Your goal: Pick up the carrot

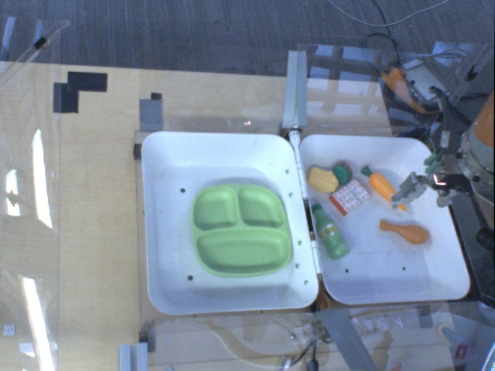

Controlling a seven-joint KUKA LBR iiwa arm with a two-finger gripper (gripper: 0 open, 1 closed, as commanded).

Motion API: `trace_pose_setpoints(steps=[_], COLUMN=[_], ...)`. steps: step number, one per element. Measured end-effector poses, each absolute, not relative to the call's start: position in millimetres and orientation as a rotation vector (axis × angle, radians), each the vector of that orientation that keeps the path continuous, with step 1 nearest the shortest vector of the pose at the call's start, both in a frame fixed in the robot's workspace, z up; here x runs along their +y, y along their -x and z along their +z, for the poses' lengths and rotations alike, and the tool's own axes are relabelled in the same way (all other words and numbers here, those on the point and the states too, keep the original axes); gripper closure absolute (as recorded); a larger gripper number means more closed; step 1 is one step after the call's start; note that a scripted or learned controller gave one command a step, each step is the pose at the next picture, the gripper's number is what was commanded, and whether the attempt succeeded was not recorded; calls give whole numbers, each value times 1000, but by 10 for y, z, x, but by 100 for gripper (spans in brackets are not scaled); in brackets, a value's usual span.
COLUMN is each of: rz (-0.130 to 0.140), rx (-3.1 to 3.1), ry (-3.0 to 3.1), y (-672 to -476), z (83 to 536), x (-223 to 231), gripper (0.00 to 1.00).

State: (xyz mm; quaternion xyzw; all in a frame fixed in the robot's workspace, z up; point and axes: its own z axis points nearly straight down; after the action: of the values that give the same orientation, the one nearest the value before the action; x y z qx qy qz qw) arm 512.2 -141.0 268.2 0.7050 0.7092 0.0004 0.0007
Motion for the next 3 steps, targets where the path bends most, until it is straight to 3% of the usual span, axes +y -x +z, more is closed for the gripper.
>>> trace_pose_setpoints(steps=[1,2,3], rz=[1,8,15], rx=[2181,2403,2402], ry=[-2261,-2012,-2007], y=[-5510,-6088,-6117], z=[1256,878,989], x=[-1725,-1880,-1866], gripper=[0,0,100])
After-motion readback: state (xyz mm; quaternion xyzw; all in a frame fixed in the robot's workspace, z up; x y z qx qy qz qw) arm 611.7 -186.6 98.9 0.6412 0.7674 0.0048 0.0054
